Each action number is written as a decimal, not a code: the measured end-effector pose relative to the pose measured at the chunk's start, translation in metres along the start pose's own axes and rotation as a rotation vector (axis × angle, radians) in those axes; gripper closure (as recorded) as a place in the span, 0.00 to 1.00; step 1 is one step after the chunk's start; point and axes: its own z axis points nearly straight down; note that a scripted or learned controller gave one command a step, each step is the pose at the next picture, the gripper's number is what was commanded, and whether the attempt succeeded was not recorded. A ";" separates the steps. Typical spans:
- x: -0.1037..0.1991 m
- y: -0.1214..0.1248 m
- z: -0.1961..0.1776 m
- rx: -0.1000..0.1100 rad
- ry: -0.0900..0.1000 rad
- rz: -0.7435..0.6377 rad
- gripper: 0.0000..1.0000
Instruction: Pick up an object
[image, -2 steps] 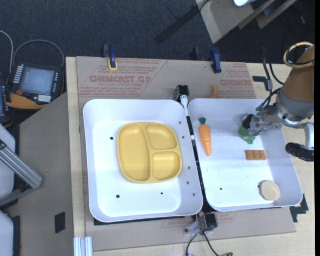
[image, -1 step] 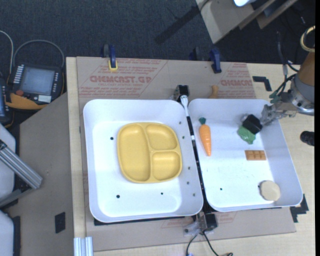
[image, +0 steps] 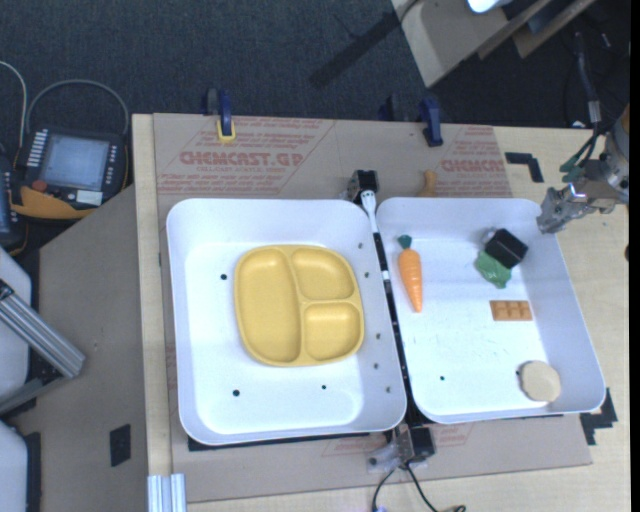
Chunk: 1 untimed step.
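Observation:
My gripper (image: 556, 213) hangs over the far right corner of the right bin (image: 470, 345), and it is small and partly cut off at the view's edge. The right bin holds an orange toy carrot (image: 410, 279) with a green top near its left wall. A black block (image: 505, 246) resting on a green piece (image: 491, 268) lies a little left of and below the gripper. Further toward the front are a brown waffle-like cracker (image: 511, 310) and a round beige cookie (image: 539, 381). Nothing hangs from the gripper.
A yellow divided plate (image: 298, 303) lies in the middle of the left bin (image: 200, 370). The two bins meet along a raised rim. Clamps stand at the bench's far edge, and a teach pendant (image: 70, 165) lies off the bench at the left.

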 end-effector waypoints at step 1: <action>0.056 -0.007 -0.003 0.008 0.006 -0.005 1.00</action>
